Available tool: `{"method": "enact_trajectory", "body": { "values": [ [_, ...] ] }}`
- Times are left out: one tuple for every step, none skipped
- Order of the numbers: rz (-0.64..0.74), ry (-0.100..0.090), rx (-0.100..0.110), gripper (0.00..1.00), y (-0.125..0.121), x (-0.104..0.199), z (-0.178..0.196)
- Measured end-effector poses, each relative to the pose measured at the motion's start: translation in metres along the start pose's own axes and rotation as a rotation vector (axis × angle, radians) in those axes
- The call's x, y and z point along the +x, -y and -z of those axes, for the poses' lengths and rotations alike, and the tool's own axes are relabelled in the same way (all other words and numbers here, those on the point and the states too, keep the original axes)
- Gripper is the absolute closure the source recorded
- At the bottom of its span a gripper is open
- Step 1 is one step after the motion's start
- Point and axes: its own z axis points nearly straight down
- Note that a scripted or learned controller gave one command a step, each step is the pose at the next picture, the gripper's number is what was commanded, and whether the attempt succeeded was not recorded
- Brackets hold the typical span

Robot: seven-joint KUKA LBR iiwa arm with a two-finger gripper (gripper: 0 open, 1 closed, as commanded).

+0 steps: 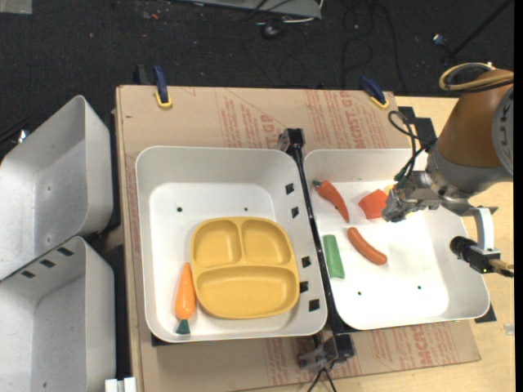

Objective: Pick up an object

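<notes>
The right bin (425,305) holds an orange-red pepper (333,199), an orange block (373,203), a sausage (367,246) and a green stick (333,256). My gripper (398,205) hangs over the bin's upper right part, just to the right of the orange block and close against it. Its fingers point down and are hidden by the wrist. In the left bin (163,178) a yellow divided plate (243,268) lies flat, with a carrot (185,294) beside its left edge.
Two stacked white bins (49,219) stand off the bench at the left. Blue clamps (162,86) hold the board's back edge. A black divider bar (304,211) runs between the two bins. Cables trail beside the arm at the right.
</notes>
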Motion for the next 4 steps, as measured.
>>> {"method": "enact_trajectory", "body": {
  "values": [
    [0.000, 0.000, 0.001, 1.00, -0.006, -0.002, 0.044],
    [0.000, 0.000, 0.001, 1.00, -0.004, -0.005, 0.088],
    [0.004, -0.004, 0.006, 1.00, -0.004, 0.043, 0.093],
    [0.003, -0.003, 0.007, 1.00, -0.010, 0.088, 0.086]
  ]
}}
